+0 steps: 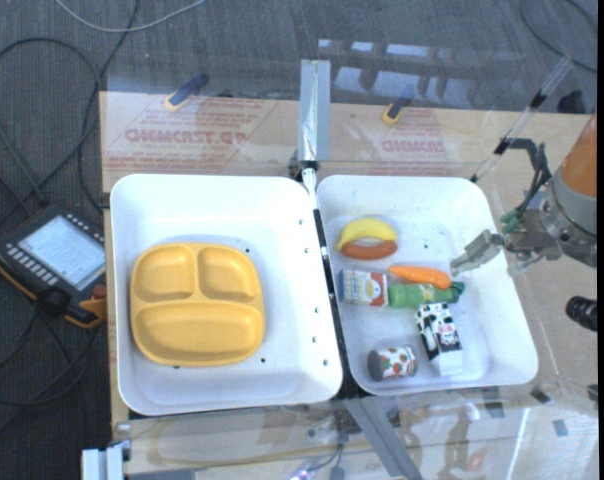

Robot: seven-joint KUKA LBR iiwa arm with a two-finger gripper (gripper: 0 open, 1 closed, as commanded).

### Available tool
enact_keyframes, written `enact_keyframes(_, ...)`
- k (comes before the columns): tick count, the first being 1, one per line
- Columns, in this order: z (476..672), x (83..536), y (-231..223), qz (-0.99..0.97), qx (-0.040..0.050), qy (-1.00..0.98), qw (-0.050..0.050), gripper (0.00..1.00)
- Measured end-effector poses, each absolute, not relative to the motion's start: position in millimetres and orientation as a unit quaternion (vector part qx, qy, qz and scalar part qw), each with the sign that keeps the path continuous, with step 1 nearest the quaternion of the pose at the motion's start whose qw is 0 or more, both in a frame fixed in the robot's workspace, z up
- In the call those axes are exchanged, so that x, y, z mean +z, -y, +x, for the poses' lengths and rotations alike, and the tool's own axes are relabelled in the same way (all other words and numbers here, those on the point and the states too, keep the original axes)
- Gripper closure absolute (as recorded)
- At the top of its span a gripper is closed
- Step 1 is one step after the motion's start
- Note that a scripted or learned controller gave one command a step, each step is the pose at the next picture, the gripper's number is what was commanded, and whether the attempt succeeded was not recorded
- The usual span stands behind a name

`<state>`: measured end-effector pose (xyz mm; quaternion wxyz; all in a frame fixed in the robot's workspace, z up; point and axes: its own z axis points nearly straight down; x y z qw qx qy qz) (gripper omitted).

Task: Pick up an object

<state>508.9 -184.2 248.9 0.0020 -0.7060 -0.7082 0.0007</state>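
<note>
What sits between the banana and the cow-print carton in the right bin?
In the camera view, the carrot lies between the banana and the cow-print carton.

I am working in a robot lab: my bench [282, 133] is standing on grey carpet [42, 88], loose cables [82, 8] are lying around, and a teach pendant [52, 258] is resting beside the white bins [222, 193].

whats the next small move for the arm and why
Probably ease the tool left and down toward the carrot. The tool sits at the right bin's right rim, apart from every item, and the carrot is the nearest one, lying on top of the green packet, so it looks the easiest to reach.
</note>
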Motion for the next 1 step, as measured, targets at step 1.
enact_keyframes(1,514.3,89.9,163.6,-0.741,-0.0022,0.672,-0.004,0.00)
